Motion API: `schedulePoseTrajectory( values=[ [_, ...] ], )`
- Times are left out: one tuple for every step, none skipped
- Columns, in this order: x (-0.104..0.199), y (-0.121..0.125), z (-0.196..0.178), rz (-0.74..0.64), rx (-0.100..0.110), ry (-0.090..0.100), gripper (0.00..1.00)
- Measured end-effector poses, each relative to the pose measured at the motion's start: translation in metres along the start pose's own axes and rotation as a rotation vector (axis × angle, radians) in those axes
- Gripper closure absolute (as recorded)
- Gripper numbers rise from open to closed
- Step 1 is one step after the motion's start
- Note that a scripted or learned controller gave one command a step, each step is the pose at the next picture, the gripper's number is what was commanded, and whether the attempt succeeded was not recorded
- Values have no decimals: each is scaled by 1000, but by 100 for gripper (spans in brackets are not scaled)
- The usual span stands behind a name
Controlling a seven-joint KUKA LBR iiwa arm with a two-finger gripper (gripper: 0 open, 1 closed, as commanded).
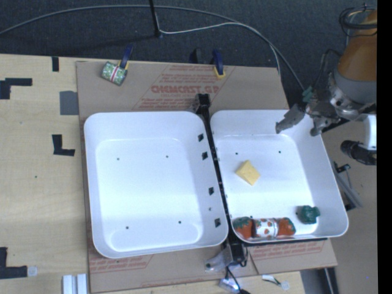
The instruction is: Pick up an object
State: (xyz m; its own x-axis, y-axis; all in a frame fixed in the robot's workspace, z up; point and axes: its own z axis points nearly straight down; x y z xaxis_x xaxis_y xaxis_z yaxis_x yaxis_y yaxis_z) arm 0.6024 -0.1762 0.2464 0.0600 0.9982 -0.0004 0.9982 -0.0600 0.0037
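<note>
gripper [303, 122]: fingers spread, holding nothing, over right bin [318, 164] rim | yellow block [248, 173]: flat wedge, mid-bin

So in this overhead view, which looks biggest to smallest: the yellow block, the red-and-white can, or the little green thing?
1. Red-and-white can, lying along the right bin's near edge
2. Yellow block
3. Green thing

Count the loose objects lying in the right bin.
3. A yellow foam wedge lies near the middle; a red-and-white cylindrical toy rests against the near wall; a small green lump sits in the near right corner. None seem hidden.
</note>
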Motion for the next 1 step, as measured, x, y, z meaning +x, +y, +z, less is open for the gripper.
schedulePoseTrajectory(
  values=[
    [41,21,109,-64,10,2,0]
  ],
)
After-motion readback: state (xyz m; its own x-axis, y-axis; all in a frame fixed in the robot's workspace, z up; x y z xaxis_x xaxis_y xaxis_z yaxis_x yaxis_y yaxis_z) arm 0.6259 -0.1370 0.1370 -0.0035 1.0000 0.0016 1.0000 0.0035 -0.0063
